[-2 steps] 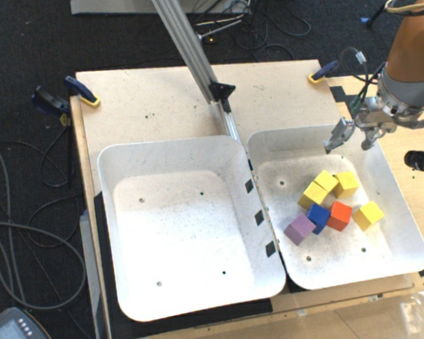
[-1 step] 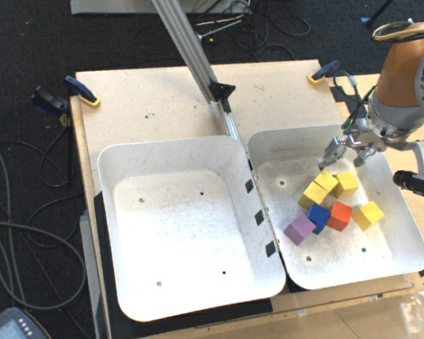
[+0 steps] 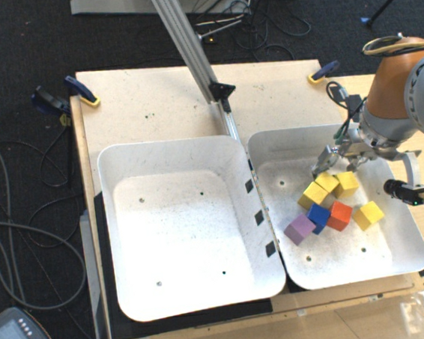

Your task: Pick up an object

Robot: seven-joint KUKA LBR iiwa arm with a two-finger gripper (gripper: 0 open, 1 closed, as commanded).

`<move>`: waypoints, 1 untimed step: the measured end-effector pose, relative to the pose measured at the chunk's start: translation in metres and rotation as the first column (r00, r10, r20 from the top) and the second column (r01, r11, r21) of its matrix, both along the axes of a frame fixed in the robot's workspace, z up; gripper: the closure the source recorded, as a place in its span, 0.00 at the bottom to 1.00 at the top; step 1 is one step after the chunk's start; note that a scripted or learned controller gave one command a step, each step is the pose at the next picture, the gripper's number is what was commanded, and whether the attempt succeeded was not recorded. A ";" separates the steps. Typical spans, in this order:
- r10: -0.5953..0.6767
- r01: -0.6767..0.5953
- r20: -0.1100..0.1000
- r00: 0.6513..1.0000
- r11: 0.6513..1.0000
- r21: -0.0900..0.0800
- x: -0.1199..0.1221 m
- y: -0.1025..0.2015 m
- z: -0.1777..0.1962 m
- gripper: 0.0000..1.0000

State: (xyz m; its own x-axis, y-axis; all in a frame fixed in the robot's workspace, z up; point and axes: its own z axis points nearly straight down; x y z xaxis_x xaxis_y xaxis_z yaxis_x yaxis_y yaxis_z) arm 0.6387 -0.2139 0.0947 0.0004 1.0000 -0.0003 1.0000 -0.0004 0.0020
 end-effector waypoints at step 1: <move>0.000 0.000 0.004 1.000 1.000 -0.002 0.001 0.000 0.013 1.00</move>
